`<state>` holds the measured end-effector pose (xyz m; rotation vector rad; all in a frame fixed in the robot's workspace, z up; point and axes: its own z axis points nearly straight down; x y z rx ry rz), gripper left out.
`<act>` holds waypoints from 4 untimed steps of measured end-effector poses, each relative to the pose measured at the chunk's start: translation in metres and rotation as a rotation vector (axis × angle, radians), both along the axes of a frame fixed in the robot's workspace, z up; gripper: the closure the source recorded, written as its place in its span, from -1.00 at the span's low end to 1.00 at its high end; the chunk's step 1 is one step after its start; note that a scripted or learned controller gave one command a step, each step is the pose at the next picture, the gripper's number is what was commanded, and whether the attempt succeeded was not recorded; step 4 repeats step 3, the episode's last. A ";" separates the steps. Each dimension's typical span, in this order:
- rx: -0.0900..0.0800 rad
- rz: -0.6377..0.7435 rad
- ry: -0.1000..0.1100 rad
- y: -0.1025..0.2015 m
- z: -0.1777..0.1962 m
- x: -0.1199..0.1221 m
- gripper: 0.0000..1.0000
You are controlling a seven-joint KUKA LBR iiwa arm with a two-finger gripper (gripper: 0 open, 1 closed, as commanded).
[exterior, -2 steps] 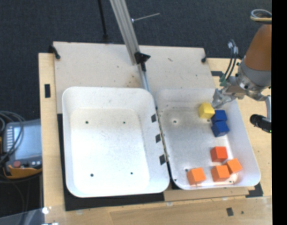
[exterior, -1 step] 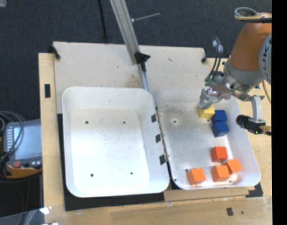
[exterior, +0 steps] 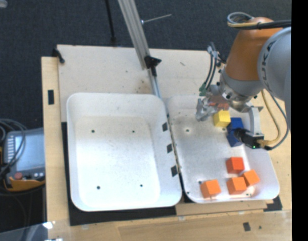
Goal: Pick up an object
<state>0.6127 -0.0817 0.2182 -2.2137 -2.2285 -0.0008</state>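
My gripper (exterior: 205,109) hangs over the back part of the right bin (exterior: 194,149), under the grey and orange arm. A yellow block (exterior: 222,118) lies just right of the gripper, close to it. A blue block (exterior: 234,131) sits beside the yellow one, partly under the arm's black fitting. Several orange blocks lie at the front of the right bin, among them one (exterior: 235,164) in the middle, one (exterior: 210,188) at the front left and one (exterior: 251,177) at the right. The arm hides the bin's far right corner.
The left bin (exterior: 118,149) stands beside the right one, their rims touching along the middle. A slanted metal rail (exterior: 136,29) rises behind the bins. A grey device with cables (exterior: 23,154) sits off the bench to the left.
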 end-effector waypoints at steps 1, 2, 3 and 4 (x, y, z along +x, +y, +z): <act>0.002 0.001 -0.001 0.055 0.014 -0.007 1.00; 0.001 0.001 -0.001 0.105 0.014 -0.007 1.00; 0.000 0.000 0.001 0.151 0.007 -0.021 1.00; 0.000 0.000 0.001 0.151 0.007 -0.021 1.00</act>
